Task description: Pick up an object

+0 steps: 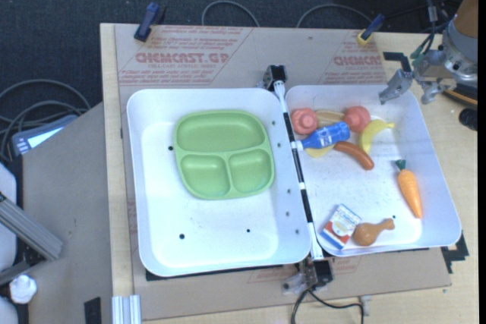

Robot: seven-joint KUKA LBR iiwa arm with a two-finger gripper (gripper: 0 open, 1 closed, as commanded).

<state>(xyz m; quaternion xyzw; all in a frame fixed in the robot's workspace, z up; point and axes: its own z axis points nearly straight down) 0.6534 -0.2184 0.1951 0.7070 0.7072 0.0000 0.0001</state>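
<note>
At the right bin's [437,163] far corner the hand [411,86] is seen spread and empty, so nothing is picked up yet and the carrot [410,191] and other toys remain to be grasped

Brown bench [228,49], left bin [152,224], right bin [433,186] side by side

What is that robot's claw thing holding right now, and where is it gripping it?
Nothing. The end effector hangs with open fingers above the right bin's far corner, apart from the toy food there, such as the carrot.
</note>
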